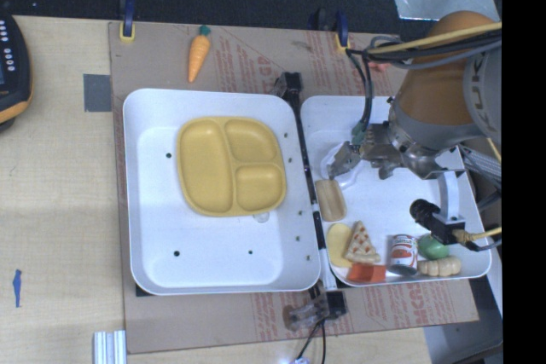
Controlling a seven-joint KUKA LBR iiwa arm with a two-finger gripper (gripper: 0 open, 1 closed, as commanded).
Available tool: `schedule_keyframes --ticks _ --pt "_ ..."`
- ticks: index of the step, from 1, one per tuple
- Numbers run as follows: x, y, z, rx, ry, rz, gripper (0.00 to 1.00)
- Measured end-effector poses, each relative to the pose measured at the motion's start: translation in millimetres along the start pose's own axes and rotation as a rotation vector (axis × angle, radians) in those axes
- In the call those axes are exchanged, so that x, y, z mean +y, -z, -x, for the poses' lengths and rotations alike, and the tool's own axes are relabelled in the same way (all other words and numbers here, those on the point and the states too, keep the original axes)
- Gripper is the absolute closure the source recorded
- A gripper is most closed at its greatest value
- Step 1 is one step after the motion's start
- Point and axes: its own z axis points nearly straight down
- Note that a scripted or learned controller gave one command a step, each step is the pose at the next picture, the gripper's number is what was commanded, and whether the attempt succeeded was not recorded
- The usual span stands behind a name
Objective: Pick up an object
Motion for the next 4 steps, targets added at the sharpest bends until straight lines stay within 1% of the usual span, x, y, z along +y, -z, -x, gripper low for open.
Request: schedule_keyframes --ticks 1,2,3,4 --pt "84 35 121 -0.007 -0.009 0.015 0.00" --pt "27 -64 62 0.006 0.000 -0.009 0.00" --pt "16 -113 49 0.002 -0.003 -0.002 0.00" --pt "105 -62 92 -0.004 0.000 0.017 0.00"
